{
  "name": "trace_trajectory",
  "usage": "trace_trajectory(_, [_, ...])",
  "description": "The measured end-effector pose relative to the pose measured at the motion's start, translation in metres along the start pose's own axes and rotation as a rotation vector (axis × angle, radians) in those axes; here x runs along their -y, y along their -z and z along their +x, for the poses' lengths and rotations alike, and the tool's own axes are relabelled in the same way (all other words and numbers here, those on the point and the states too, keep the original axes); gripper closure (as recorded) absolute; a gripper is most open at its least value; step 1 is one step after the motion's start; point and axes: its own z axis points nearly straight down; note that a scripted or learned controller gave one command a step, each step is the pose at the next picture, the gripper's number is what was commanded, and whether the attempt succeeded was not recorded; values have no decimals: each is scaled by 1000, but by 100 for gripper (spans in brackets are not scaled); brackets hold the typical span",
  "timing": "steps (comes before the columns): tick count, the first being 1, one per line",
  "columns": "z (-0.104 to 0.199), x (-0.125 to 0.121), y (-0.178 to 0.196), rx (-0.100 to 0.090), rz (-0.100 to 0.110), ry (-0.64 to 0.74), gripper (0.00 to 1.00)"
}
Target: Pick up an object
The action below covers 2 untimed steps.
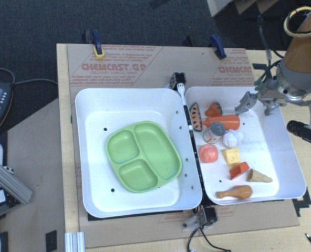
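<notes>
Objects for picking lie in the right bin, all loose. Going left to right across the bench: the left bin holds a green tray with 3 compartments, nothing on it. Just past the rim where the 2 bins meet come a melon slice, a strawberry, a carrot, a grey ball, a pink piece and a white lump, most of them touching or nearly so. Lower down lie a cheese cube, a red block, a drumstick and a cone.

The crowding is the likely trouble. A descent into the upper cluster could catch 2 things at once or shove one aside, and the round pieces would probably roll off the fingers. The pieces hard by the left rim leave little room for a finger on that side. The cone and drumstick lie apart from the rest and look like safer picks.

The arm reaches in from the right, its wrist above the bin's upper right corner. The gripper hangs over the far edge, nothing between its fingers; they look spread apart, released.
</notes>
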Motion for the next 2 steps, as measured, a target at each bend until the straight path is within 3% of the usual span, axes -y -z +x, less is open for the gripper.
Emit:
trace_trajectory(1, [0,-3,9,3,-15,3,0])
trace_trajectory(2, [-7,-8,-50,1,-8,2,0])
